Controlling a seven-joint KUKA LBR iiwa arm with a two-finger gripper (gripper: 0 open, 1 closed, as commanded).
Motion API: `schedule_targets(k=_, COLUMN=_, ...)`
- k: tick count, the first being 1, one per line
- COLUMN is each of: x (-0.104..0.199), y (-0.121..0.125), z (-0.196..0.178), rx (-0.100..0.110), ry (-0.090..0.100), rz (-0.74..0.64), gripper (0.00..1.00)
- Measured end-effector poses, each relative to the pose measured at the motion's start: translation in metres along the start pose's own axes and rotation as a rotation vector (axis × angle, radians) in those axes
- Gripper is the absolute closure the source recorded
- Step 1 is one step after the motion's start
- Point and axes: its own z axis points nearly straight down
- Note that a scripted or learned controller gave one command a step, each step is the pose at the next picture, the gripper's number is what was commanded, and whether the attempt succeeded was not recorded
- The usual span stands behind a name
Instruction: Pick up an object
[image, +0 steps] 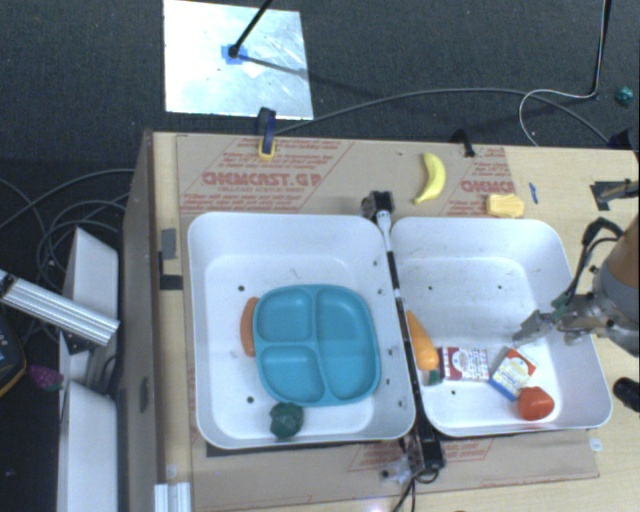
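I am hanging my gripper (545, 327) over the right bin (470, 240), close to its right wall. Whether it is open or closed I cannot tell, and I am seeing nothing held in it. The nearest thing is the small carton (512, 373), lying just below the gripper toward the bin's front right corner, its long axis slanted, with the red tomato (536, 403) touching it at the front.

Bench (300, 170): brown board, printed red.
Bins: 2, white, left (215, 300) and right (480, 245), touching.
Behind bins: banana (432, 178), yellow block (506, 206), clamp (266, 133).
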Motion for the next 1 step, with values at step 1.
schedule_targets(k=1, x=0.0005, y=0.0885, z=0.0099, rx=-0.001, ry=0.000, rz=-0.003, gripper=0.00)
